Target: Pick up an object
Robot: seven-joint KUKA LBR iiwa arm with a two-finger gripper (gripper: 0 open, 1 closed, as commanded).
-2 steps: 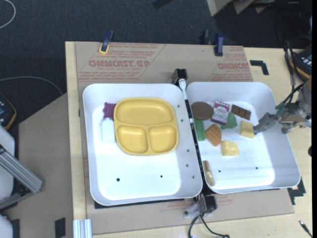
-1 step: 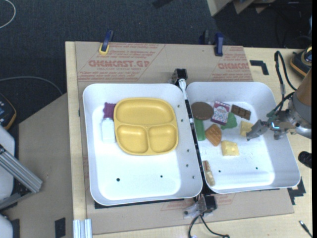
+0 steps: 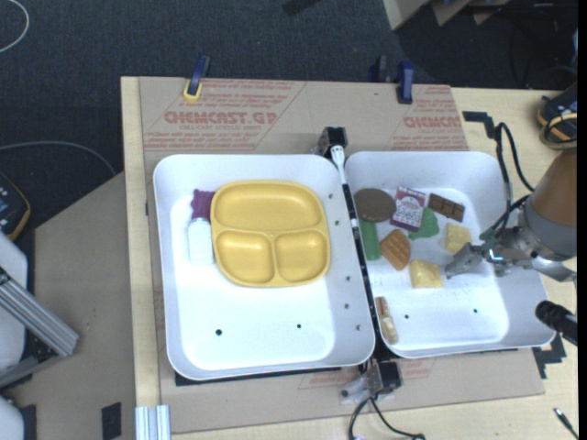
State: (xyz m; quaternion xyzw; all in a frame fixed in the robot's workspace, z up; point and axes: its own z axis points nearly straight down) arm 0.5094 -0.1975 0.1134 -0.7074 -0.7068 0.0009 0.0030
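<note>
- Over the right bin (image 3: pixel 477 324), note the gripper (image 3: pixel 466 260) sits low beside the yellow block (image 3: pixel 425 274), placed to grasp.
- You cannot tell jaw state.

Dark carpet (image 3: pixel 110 26) surrounds the pale wooden bench (image 3: pixel 138 246); a white cable (image 3: pixel 13 22) curls on the floor.

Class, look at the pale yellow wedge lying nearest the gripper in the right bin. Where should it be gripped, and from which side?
Grip the yellow wedge across its two long flat sides, probably coming straight down. It lies flat with bare floor below it; the orange piece crowds its upper left corner.
</note>
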